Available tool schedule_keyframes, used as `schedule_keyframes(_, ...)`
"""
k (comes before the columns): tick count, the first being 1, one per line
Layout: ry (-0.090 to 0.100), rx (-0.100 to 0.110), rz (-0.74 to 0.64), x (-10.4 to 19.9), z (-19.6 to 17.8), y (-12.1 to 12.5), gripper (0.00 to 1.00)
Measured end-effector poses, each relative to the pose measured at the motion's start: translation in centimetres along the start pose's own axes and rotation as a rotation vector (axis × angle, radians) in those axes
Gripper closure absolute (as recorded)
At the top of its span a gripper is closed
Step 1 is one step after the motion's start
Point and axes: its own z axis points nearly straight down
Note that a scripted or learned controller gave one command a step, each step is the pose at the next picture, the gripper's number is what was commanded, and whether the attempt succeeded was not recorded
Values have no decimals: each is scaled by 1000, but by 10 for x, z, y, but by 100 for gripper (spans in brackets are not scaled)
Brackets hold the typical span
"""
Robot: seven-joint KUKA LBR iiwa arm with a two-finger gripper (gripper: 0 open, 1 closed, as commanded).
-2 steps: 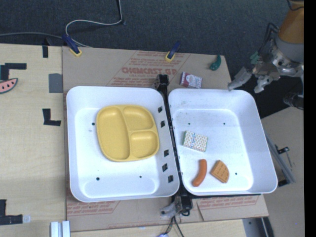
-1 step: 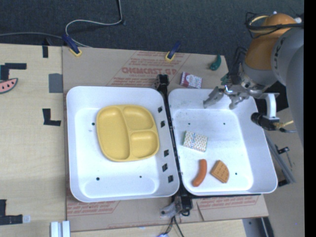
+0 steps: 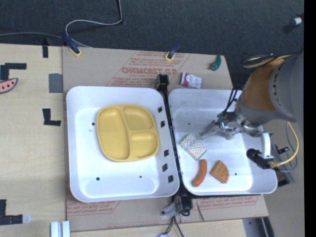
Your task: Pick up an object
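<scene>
Gripper [image 3: 206, 131] hovering in right bin [image 3: 256, 184], fingers looking spread, nothing between them. Checkered packet [image 3: 192, 146] lying just below-left of tips. Likely advice: centring over packet, descending straight before closing.

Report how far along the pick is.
Nothing looks picked up yet. The checkered packet, the sausage and the toast piece all lie on the floor of the right bin. In hand: the tool sits low in that bin, just above-right of the packet. Left: the grasp and the lift.
</scene>
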Motion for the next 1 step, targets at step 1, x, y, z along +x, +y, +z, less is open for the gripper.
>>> schedule_keyframes(1,-1,-5,-1,45,0,-8,0)
